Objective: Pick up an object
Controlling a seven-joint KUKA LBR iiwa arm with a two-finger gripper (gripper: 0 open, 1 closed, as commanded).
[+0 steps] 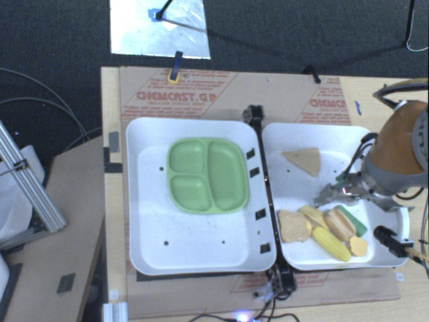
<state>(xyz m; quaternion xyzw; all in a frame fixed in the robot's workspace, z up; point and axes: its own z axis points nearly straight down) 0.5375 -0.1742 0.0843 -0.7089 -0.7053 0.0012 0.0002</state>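
The right bin [288,143] holds play food. A tan wedge-shaped slice [303,160] lies near its back. Along the front lie a tan bread slice [292,225], a yellow corn cob [331,243], a hot dog in a bun [340,223] on a green piece [357,224], and a small orange piece [358,247]. My gripper [333,193] reaches in from the right and hangs low just behind the hot dog, its grey fingers pointing left. Nothing shows between them.
The left bin [144,180] carries a green divided plate [205,175]. A black divider with clips [263,180] runs between the two bins. The arm's orange band [401,145] covers the right bin's right wall. Cardboard lies under both bins.
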